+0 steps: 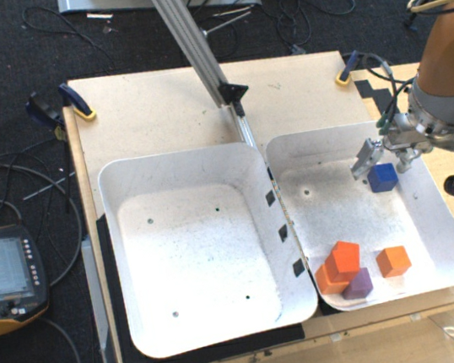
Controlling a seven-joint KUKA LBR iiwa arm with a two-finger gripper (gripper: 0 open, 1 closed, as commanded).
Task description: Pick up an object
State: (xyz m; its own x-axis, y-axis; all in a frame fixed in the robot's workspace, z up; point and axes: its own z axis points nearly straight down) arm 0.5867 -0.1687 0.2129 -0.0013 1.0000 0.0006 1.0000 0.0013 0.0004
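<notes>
Seemingly, the blue cube (382, 177) is framed between the spread fingers of the gripper (384, 158), near the right bin's (316, 149) far-right edge; lifting is not yet done.

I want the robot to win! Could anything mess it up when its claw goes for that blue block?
Maybe. The blue block sits right under the claw, and I can't tell if it is gripped, so it might slip away or get nudged. It is also near the right bin's far side wall, which could get in the claw's way. The orange blocks and purple block bunch together, making them harder to grab later.
</notes>
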